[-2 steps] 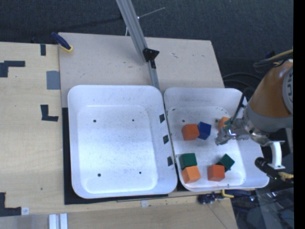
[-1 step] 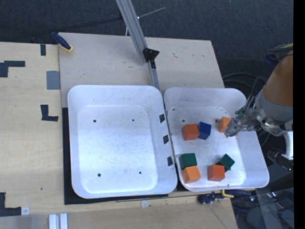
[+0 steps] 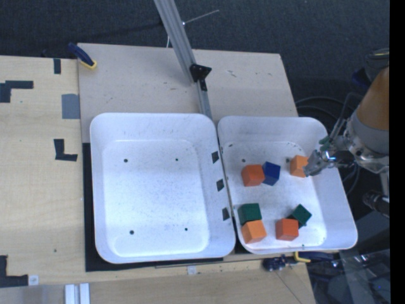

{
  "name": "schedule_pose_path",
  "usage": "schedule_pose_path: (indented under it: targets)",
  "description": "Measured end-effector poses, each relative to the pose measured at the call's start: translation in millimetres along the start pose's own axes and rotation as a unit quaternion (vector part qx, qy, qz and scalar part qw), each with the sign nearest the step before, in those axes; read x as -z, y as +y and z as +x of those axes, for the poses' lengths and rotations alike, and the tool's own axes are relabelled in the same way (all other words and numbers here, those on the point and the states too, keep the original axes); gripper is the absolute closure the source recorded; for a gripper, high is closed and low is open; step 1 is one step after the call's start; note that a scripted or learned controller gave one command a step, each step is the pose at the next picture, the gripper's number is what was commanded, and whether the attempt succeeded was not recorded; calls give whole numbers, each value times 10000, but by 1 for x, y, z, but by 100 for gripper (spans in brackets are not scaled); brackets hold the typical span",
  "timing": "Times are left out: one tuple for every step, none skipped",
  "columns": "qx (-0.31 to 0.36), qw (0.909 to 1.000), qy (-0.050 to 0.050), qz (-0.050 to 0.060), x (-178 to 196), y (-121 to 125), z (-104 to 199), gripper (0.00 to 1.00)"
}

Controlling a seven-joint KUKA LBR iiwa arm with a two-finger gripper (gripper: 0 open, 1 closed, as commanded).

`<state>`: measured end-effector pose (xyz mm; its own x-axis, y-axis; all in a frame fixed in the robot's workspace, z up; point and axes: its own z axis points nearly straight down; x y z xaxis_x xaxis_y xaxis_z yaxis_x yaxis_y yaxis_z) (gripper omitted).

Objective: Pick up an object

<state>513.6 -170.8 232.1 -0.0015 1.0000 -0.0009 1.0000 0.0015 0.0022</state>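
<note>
Camera view showed the gripper [image 3: 314,164] low in the right bin [image 3: 329,198], right up against a small orange block [image 3: 298,166] by the far right wall; couldn't tell if it actually had hold of it. More blocks sat nearby: orange [image 3: 252,175], blue [image 3: 271,173], green [image 3: 249,212]. No readable writing anywhere.

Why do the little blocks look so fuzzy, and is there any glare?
In the camera view the whole picture is soft and low in detail, so block edges such as the blue block's blur; the tool is smeared too. Light is even: the white bins show faint shadows and no harsh glare.
</note>
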Motion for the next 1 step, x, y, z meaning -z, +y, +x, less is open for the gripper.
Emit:
schedule_pose_path:
  targets:
    - [22,10000,10,21,-11,16,49,100]
